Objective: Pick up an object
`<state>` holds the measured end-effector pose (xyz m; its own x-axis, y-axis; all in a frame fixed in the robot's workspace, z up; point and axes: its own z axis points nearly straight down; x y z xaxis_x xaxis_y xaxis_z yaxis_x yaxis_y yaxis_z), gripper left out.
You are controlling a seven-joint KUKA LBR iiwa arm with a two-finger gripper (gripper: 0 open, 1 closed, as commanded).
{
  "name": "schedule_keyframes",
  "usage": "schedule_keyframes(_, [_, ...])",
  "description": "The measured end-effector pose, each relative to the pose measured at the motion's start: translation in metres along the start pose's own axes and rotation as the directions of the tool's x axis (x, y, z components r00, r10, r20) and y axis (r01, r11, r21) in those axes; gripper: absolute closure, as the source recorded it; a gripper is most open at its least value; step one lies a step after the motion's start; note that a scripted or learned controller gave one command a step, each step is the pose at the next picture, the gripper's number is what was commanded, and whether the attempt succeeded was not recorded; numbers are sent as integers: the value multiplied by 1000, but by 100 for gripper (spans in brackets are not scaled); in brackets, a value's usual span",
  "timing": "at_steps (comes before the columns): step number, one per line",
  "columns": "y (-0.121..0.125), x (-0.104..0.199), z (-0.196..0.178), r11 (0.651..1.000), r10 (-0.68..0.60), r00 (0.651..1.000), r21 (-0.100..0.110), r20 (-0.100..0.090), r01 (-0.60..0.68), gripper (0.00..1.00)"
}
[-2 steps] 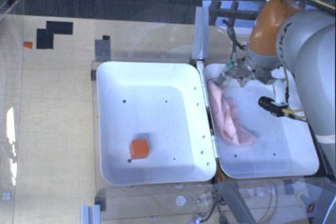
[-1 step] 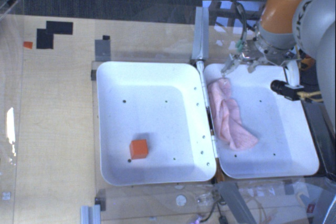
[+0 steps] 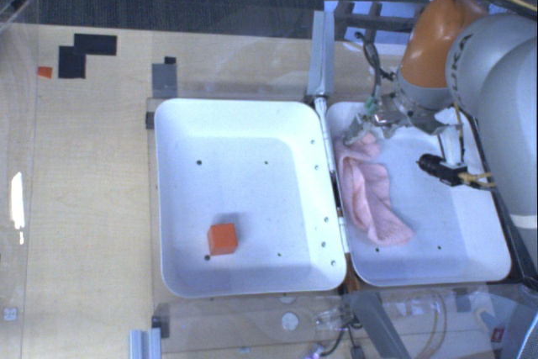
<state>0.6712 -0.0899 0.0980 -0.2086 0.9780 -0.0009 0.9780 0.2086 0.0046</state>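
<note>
Pale wood across the desk [image 3: 84, 206], marked at the far left with black patches and a small orange square. Next, the left bin [image 3: 176, 181], white and shallow, with an orange cube [image 3: 223, 239] alone near its front left. Beyond the shared rim, the right bin [image 3: 471, 240], with a pink cloth [image 3: 374, 197] lying crumpled along its left side, stretched from the back toward the front. At the cloth's upper end, the pincer [image 3: 370, 126], low and apparently touching the fabric or just above it, fingers spread apart by the look of it, nothing visibly clamped between them. Farther right, the grey arm [image 3: 496, 80] with its orange band, reaching in over the bin's back corner. Judged from this: grasp step in hand, cloth the likely target, lift not yet begun. Next move, probably: press a little into the folds, close firmly on a bunched ridge, then rise straight and slow. Main risk: soft fabric slipping free or only a thin edge being caught.
</note>
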Motion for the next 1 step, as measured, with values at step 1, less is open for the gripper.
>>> schedule_keyframes(1, [3,1,-10,1000,-3,1000,-3,0,3,100])
